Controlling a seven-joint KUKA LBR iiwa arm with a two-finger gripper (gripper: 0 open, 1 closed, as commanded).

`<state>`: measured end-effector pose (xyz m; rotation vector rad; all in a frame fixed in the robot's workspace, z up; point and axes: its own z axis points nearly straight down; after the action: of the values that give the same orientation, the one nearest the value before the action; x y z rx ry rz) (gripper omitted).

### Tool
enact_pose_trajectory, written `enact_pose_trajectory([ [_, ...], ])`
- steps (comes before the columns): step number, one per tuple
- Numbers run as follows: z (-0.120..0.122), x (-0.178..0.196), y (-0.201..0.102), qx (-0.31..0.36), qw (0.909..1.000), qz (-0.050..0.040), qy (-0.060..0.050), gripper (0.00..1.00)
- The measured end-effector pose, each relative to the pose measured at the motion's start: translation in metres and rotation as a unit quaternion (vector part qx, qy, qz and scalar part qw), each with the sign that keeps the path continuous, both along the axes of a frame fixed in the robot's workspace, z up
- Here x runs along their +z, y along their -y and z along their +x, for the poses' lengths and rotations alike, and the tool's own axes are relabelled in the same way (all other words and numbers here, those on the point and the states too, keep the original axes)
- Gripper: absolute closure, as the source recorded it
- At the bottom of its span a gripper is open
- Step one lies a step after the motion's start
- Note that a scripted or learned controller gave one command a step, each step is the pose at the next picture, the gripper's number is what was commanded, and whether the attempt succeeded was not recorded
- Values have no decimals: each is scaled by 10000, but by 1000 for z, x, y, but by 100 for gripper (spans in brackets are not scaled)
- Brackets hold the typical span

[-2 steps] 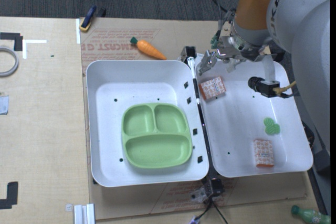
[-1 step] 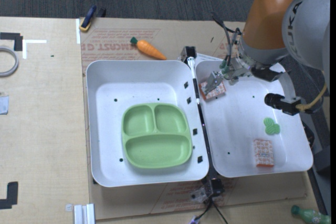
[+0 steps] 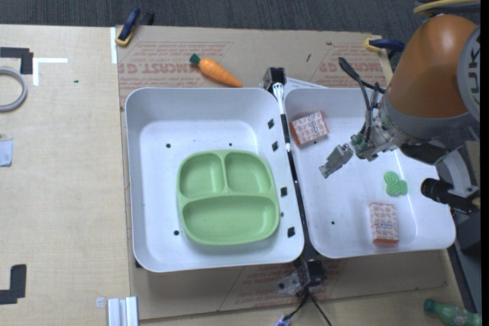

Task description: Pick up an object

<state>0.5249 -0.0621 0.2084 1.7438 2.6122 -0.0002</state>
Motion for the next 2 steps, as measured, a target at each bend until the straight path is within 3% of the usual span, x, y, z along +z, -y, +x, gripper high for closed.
enact_pose_trajectory([
  [1, -47, 20, 70, -380, 9993, -2, 4, 0],
  [2, -47, -116, 90, 866, 9962, 3, 0, 0],
])
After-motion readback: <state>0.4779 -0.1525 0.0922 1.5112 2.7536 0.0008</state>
